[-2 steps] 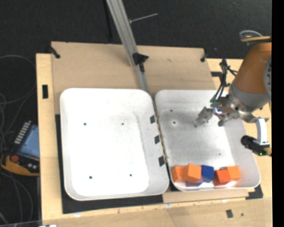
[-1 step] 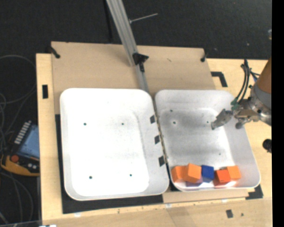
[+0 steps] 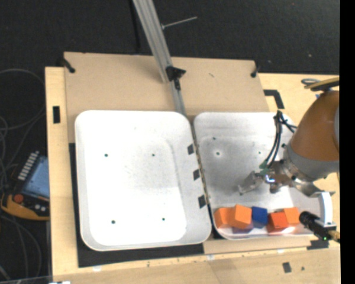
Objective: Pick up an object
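Crowding is the risk we see: the orange blocks [image 3: 234, 216] and blue block [image 3: 259, 215] sit packed against the right bin's [image 3: 225, 135] lower wall, so our pincer [image 3: 251, 184], hovering just above them, its grip state unreadable, may snag the rim.

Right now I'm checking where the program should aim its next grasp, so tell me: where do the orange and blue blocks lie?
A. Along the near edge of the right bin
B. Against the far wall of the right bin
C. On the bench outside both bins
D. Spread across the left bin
A: the orange blocks and the blue block sit in a row at the right bin's near edge.
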Robot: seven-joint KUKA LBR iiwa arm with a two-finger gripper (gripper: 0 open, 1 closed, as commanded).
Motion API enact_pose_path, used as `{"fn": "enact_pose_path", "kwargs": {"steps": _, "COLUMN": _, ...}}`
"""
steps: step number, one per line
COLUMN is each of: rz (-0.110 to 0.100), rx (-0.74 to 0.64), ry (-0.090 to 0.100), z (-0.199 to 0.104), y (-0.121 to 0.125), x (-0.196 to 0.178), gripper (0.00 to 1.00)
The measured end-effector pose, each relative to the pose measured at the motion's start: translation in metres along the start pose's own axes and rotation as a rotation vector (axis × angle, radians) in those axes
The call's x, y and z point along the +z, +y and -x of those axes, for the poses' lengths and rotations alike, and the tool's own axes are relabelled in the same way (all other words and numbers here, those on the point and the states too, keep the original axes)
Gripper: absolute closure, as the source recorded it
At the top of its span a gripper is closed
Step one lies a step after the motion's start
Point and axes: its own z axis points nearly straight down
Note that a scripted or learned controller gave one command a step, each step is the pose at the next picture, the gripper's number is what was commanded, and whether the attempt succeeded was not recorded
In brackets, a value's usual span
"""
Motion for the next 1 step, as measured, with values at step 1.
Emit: {"fn": "enact_pose_path", "kwargs": {"steps": 1, "rz": 0.014, "rx": -0.005, "ry": -0.006, "z": -0.0515, "y": -0.0153, "x": 0.056, "gripper": 0.0}}
